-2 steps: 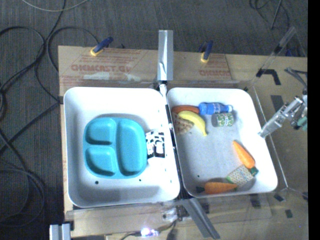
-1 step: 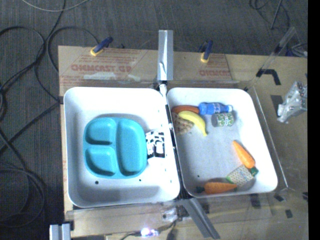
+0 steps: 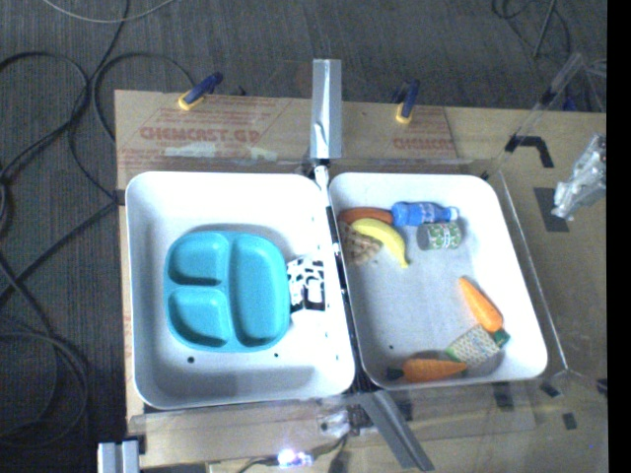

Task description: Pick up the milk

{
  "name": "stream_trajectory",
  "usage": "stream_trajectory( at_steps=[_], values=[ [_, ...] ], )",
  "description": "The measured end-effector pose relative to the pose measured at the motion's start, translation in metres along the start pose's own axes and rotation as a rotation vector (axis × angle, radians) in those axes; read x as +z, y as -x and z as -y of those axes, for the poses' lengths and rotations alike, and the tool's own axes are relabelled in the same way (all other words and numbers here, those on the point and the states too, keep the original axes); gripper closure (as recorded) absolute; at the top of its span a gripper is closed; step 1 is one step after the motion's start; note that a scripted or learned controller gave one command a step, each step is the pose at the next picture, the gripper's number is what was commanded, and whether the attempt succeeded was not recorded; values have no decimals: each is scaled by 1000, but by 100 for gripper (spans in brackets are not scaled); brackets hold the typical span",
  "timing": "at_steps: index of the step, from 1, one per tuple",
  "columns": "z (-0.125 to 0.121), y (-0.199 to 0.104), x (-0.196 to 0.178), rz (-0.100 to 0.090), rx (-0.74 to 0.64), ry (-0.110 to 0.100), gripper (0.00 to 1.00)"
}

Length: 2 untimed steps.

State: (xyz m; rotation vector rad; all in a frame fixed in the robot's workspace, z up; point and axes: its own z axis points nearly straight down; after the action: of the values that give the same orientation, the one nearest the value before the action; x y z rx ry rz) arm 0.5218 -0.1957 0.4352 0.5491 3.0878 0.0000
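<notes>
Camera view, and the milk (image 3: 308, 284) is easy to spot: a small black-and-white carton in the left bin (image 3: 148, 215), tucked between the blue tray (image 3: 229, 289) and the bin's right wall. It seems to touch the tray's edge, and it is close to the divide with the right bin (image 3: 513, 294).

The fingers (image 3: 579, 187) sit far out to the right, a pale blurred shape above the bare worktop (image 3: 567, 294), well apart from the carton and beyond the right bin altogether. At this blur there is no telling whether they are spread or pressed together, and nothing shows between them or against them.

So the step in hand looks like the approach, with a long crossing to make. It should go over the banana (image 3: 385, 236), the blue bottle (image 3: 422, 213) and the carrot (image 3: 481, 304) with height to spare, dropping only once square above the carton.

The tight spot is the concern. With tray on one side and wall on the other, a grip along the free sides, top and bottom in this view, looks the safer choice. A straight descent there should avoid nudging the tray.
</notes>
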Motion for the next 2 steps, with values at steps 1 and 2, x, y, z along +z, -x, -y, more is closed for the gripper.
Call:
stream_trajectory(
  at_steps=[1,2],
  values=[
    [0,0,0,0,0,0,0],
    [-17,-46,133,-5,273,-1,0]
  ],
)
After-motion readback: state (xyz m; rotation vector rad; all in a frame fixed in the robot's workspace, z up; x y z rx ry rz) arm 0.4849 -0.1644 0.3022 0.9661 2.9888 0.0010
